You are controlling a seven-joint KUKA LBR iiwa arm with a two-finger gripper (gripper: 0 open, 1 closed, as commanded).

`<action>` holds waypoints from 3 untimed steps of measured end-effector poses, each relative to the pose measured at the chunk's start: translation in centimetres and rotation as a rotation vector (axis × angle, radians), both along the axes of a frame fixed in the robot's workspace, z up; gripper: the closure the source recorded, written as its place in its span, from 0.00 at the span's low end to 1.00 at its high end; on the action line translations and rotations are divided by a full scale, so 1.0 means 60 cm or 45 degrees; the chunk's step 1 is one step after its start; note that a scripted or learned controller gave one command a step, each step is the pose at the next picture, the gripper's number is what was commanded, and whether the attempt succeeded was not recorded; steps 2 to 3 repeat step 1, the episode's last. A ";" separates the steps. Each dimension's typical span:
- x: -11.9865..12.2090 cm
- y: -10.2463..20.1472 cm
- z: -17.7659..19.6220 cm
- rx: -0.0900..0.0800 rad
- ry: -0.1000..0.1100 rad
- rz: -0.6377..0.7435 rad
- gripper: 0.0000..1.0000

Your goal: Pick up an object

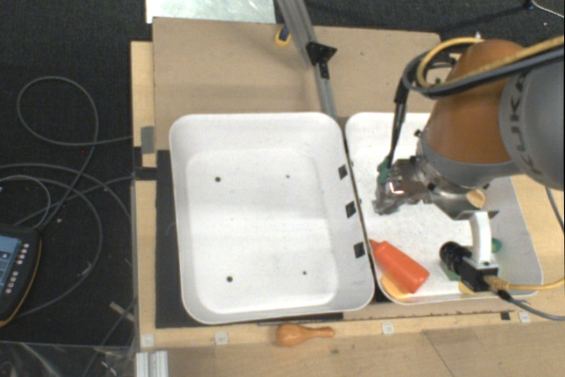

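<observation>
gripper [389, 192] – low over right bin [366, 137] | orange object [400, 266] – near corner

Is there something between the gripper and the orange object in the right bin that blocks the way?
Nothing visible blocks it. The orange object lies at the near left corner of the right bin, and the gripper hangs just above and behind it, with bare bin floor between.

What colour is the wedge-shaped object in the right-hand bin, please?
Orange-red; the wedge-shaped object shows clearly in the camera view.

Smooth matt white plastic bins [256, 216] — glossy orange band [472, 106], raw brown board bench [229, 66].
</observation>
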State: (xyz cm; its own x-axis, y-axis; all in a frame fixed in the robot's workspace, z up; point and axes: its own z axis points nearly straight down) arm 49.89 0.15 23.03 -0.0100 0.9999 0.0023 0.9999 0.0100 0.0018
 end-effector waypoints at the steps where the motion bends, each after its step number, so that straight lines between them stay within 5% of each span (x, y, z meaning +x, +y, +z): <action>1: 0.001 0.106 0.008 0.001 0.000 0.003 1.00; 3: 0.001 0.106 0.008 0.001 0.000 0.003 1.00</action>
